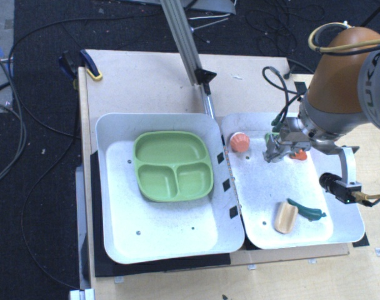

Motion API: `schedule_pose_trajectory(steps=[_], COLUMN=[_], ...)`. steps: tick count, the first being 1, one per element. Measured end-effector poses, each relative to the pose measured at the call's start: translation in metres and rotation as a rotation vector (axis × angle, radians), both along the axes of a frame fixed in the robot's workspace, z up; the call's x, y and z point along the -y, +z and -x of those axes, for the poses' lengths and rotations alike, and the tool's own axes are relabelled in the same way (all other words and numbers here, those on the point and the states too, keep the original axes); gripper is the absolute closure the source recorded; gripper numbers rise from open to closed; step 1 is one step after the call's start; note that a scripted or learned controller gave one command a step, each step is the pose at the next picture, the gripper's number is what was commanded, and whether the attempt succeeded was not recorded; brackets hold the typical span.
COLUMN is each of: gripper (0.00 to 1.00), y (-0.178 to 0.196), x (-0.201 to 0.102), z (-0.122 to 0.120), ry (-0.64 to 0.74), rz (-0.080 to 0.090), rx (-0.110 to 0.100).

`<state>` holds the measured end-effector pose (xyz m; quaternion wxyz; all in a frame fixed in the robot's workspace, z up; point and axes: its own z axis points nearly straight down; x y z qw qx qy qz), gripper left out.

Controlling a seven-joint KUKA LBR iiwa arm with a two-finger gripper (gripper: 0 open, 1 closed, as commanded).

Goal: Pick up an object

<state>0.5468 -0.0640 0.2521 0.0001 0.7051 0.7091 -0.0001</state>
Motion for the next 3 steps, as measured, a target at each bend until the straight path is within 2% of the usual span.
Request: schedule_pose_trajectory(steps=[1,2,3], gripper=[1.00,1.00,1.00], y=[-0.015,-0.008,-0.022], x=[-0.051,-0.099,-0.149], z=[-0.020,-0.033,-0.049], ry=[0.001,0.001,0.001], rz=[-0.001,-0.002,0.000], rx=[0.000,0.002,0.001])
